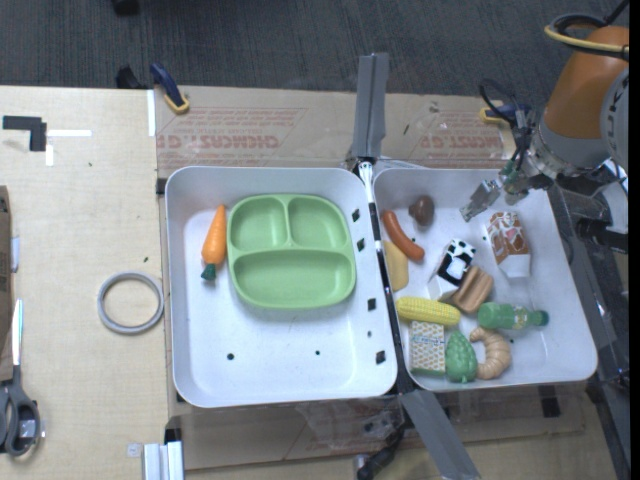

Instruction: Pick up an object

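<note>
Your counter (80, 218) carries two white bins. The left bin (270, 368) holds a green divided plate (292, 250) with a toy carrot (213, 238) just beside its left edge. The right bin (560, 348) is crowded with toy food: corn (428, 311), a green bottle (510, 317), a sausage (402, 235). Your hand (492, 196) hangs over that bin's far part, fingers spread wide, gripping nothing.

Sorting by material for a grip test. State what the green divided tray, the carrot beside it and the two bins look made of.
Green tray: moulded plastic, matte; uniform colour, rounded dividers.
Carrot: probably plastic toy food; smooth, evenly orange body with a green tip, though rubber or foam can't be ruled out.
Left bin and right bin: white plastic, slightly glossy; soft highlights, rounded corners.
</note>
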Motion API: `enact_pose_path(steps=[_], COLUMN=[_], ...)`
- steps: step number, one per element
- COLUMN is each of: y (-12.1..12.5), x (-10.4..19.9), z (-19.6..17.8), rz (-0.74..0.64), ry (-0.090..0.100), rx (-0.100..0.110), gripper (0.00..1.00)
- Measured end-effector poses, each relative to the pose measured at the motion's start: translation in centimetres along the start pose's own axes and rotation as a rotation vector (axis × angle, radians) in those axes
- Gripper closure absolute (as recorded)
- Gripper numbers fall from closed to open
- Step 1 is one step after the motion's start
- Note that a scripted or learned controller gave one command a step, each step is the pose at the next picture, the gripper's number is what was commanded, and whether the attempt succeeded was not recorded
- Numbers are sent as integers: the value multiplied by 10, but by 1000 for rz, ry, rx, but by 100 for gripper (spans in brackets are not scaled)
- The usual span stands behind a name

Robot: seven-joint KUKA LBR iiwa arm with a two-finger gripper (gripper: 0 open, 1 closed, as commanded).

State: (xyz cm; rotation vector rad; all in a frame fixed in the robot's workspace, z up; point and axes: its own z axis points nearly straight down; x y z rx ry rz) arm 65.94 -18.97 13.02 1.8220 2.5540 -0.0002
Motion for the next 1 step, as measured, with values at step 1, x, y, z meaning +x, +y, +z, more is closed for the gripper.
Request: enact_pose_path(steps=[1], y=[-43], x=[-12], z=[37], rz=[170], ry=[11], rx=[1], gripper=[0])
